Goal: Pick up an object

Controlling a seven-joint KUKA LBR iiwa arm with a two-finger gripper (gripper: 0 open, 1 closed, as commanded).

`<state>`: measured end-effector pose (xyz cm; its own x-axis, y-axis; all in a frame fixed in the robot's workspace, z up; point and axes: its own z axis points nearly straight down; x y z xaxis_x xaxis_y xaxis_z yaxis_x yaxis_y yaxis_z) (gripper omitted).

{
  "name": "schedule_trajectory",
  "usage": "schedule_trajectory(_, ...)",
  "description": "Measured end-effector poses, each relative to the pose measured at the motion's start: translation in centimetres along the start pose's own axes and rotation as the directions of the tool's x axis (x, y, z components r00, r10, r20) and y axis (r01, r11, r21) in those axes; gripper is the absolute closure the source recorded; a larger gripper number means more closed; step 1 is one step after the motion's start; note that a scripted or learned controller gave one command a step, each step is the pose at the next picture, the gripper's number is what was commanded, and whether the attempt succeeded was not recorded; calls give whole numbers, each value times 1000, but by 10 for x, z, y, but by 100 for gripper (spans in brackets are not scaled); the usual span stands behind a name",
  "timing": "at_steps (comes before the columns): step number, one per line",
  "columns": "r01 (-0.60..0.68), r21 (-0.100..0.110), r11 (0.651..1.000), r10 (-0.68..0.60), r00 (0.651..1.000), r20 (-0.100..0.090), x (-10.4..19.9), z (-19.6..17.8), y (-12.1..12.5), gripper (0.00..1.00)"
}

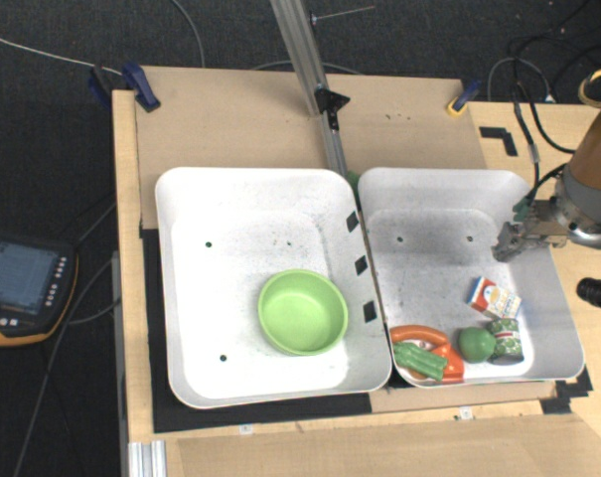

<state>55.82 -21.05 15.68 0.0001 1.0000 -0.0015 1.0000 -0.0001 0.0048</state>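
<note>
Nearest us, we are seeing a small carton (pixel 493 297) lying in the right bin (pixel 419 217) beside a green ball (pixel 475 344). Farther back, the claw (pixel 509 243) is hovering just above the carton; we cannot tell its state.

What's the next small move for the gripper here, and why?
Probably shift toward the near edge of the right bin and descend. The gripper sits over bare bin floor, holding nothing visible, while the small carton lies just nearer the camera, apart from the clustered green ball and can.
</note>
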Motion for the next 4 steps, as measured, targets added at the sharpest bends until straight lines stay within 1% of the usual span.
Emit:
schedule_trajectory(2, 1, -1, 1000, -1, 1000, 0, 14, -118, 3, 100)
schedule_trajectory(3, 5, 4, 1000, -5, 1000, -3, 65, -109, 19, 100)
schedule_trajectory(4, 5, 4, 1000, -5, 1000, -3, 112, -112, 29, 100)
